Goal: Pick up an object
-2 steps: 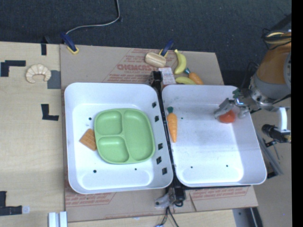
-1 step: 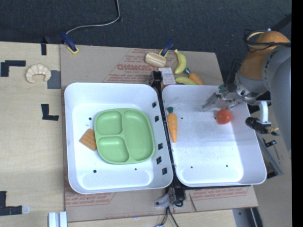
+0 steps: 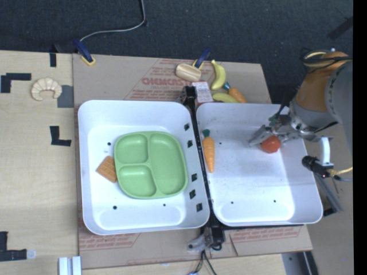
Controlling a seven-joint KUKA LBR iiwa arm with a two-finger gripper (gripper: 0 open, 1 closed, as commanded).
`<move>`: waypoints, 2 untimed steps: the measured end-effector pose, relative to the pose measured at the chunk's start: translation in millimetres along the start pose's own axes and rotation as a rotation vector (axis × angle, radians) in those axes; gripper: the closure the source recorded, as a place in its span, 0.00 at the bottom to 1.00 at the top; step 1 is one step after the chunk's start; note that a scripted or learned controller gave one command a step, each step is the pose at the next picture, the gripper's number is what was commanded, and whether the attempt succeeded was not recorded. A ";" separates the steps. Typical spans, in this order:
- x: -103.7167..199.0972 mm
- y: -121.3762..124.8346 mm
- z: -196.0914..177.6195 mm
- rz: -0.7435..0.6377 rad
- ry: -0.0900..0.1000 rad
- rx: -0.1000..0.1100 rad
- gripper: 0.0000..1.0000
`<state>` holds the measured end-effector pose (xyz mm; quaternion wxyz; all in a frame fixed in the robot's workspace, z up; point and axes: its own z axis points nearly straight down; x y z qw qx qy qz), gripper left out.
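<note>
In the right-hand smooth white bin point(image 3: 298, 211), the gripper point(image 3: 268, 135) has its metal fingers spread around a round red tomato point(image 3: 271, 145), while cardboard point(image 3: 155, 80) behind the bins reads "CHEMCAS" in red print

Red print reading "CHEMCAST" runs along the cardboard sheet point(image 3: 150, 80) just above the left bin point(image 3: 89, 153), more red lettering on the cardboard's bottom edge is too small to read, and a small label card point(image 3: 202, 90) stays illegible.
</note>
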<state>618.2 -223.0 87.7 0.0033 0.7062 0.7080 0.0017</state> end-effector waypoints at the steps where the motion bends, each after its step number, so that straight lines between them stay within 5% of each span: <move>1: -0.5 0.4 -10.1 -0.001 -0.003 -0.001 1.00; 2: 96.2 29.5 0.4 -0.001 0.003 0.001 1.00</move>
